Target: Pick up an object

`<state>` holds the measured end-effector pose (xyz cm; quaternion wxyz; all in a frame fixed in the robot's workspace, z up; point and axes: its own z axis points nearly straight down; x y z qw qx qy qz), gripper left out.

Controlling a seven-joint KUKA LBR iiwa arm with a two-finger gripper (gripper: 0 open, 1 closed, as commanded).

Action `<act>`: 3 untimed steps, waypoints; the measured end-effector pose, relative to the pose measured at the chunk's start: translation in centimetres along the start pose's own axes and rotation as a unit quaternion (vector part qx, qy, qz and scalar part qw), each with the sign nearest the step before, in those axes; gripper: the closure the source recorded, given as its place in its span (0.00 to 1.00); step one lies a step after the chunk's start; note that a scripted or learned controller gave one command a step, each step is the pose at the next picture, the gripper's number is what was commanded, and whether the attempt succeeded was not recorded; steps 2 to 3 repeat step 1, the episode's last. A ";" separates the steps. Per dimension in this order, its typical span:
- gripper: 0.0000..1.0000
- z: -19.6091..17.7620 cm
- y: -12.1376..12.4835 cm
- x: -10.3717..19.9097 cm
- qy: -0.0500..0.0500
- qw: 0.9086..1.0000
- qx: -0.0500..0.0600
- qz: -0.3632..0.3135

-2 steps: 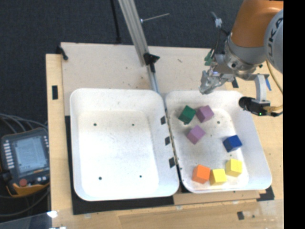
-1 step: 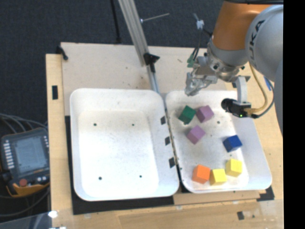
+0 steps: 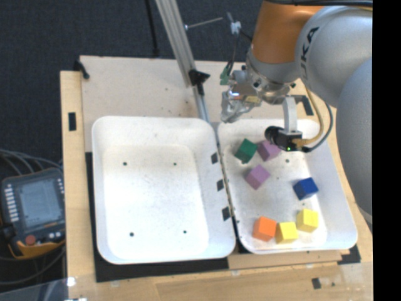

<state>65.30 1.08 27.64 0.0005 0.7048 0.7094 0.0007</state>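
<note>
Two white bins sit side by side on the bench: the left bin [image 3: 156, 193] and the right bin [image 3: 329, 224], whose near edges meet along a middle seam. The arm [image 3: 313, 24] reaches in from the right, its orange band above the wrist, and the gripper [image 3: 237, 108] hangs over the far left corner of the right bin, close to the seam. Whether it is open or closed cannot be told from here, and no block can be seen in it. All the blocks lie in the right bin. A green block [image 3: 245, 150] sits nearest the gripper, just below it, with a purple block [image 3: 268, 149] right beside it and a second purple block [image 3: 256, 177] a little nearer the camera. A blue block [image 3: 305, 187] lies toward the right side. Along the near wall stand an orange block [image 3: 264, 228], a yellow block [image 3: 287, 232] touching it, and another yellow block [image 3: 307, 220] just beside that. A slanted metal post [image 3: 178, 42] rises behind the bins, and a pendant [image 3: 34, 209] lies off the bench at left.
</note>
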 end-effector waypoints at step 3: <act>1.00 2.0 0.7 5.1 0.000 1.000 0.002 0.000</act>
